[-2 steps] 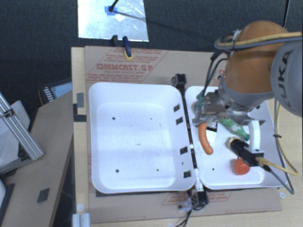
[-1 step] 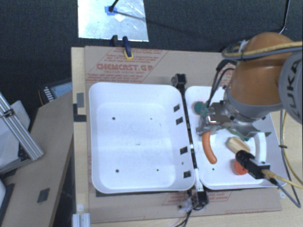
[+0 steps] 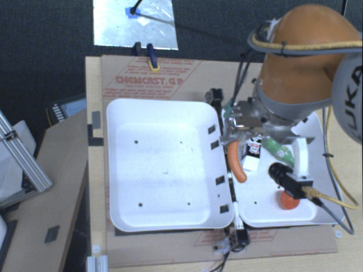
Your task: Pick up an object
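Plainly, the grey arm (image 3: 306, 61) comes in over the right bin (image 3: 266, 217), its orange band covering the bin's back half. We see the gripper (image 3: 237, 130) low at the bin's back left corner, close to the wall it shares with the left bin (image 3: 164, 163). How its jaws stand we cannot tell — the wrist hides them from above.

Just in front of the gripper lies a long orange piece (image 3: 237, 162), stretched along the right bin's left edge with its far end right at the gripper. Whether the two touch we cannot make out.

Beside it, toward the bin's middle, we see a small white block (image 3: 250, 164) and a slim green thing (image 3: 277, 149) lying at a slant. A red round piece (image 3: 289, 202) sits near the front right corner. Both bins rest on a sheet of cardboard (image 3: 164, 72) with red print.
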Controlling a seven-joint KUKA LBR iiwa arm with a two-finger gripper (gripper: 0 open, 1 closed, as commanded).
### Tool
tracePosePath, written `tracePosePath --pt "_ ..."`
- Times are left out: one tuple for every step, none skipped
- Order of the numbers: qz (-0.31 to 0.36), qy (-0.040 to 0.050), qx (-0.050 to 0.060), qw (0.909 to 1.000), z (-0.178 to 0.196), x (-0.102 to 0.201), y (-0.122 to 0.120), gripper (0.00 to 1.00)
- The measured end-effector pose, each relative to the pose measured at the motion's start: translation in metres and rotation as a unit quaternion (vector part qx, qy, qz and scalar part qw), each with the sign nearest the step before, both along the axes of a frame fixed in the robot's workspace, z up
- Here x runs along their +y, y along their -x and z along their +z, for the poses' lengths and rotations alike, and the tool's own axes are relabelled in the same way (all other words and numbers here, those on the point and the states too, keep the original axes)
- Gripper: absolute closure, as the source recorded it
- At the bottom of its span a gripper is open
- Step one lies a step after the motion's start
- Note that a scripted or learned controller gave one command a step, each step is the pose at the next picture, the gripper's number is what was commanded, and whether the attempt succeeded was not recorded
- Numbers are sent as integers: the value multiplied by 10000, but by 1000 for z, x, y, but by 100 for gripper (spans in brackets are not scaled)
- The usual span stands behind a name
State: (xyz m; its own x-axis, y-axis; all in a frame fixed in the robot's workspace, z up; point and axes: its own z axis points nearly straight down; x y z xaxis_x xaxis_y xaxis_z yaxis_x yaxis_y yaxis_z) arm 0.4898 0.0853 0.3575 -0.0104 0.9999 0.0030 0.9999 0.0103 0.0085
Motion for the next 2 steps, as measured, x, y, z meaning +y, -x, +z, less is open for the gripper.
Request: tracePosePath --pt "-25 11 38 10000 -22 11 3 100" --pt "-20 12 45 10000 -39 34 3 100"
